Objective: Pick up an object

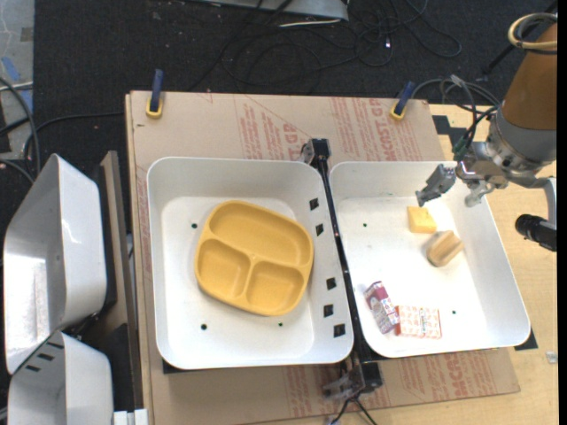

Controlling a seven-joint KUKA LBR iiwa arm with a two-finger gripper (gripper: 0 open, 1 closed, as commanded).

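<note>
The gripper [454, 187] hangs over the right bin's [505, 268] far edge, fingers spread, holding nothing. Left bin [168, 264] — a yellow tray [254, 258] mid-floor. Right bin — packets [403, 313] near the front edge, a yellow block [422, 220] and tan piece [444, 248] mid-floor.

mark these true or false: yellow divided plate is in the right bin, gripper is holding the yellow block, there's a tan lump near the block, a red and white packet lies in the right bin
1. The yellow three-compartment plastic plate is in the right bin. False: it lies in the left white bin.
2. The gripper holds the small yellow block. False: the block lies on the floor of the right white bin.
3. A tan rounded lump lies beside the block. True.
4. A red and white flat packet lies in the right bin. True.
</note>
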